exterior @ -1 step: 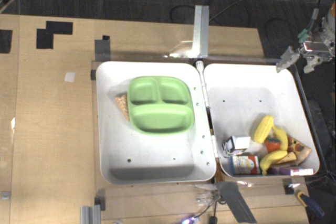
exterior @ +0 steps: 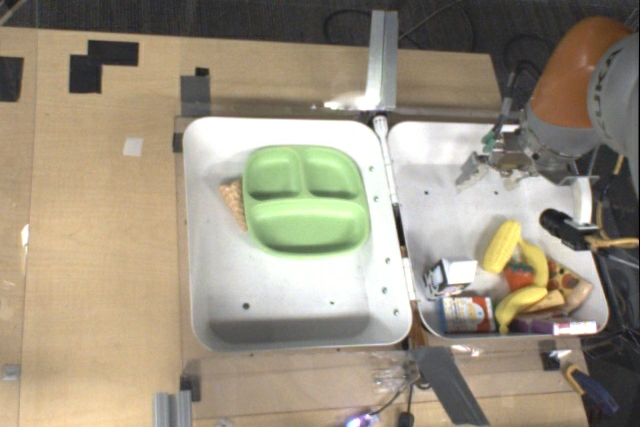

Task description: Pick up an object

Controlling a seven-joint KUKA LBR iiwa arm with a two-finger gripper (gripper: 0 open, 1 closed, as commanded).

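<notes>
And there was the gripper (exterior: 495, 173), up in the upper right part of the frame, poised over the bare far end of the right bin (exterior: 430, 177). Its fingers (exterior: 468, 175) stood apart, as far as the slanted view allowed, and there was nothing between them. Empty-handed, then! The grey arm with its orange band (exterior: 575, 80) came in from the right edge of the frame, above the bin's upper right corner.

The things to be picked lay well apart from it, all crowded into the lower right corner of that same bin. A yellow corn cob (exterior: 502, 245) lay tilted at the top of the heap, the nearest item to the gripper but clearly not touching it. Just below and to the right were the bananas (exterior: 520, 300), curved around something red (exterior: 518, 277) wedged between them. At the lower left of the cluster a can (exterior: 467, 313) lay on its side against the bin's near wall, and just above it sat a small white box (exterior: 455, 272). A purple piece (exterior: 540, 323) was tucked along the bottom wall under the bananas; more than that could not be made out.

Over in the left bin (exterior: 215, 310), in the middle of the frame, a green divided plate (exterior: 304, 198) lay flat in the upper half. A tan waffle-patterned piece (exterior: 234, 203) peeked out from its left edge, touching it.
</notes>
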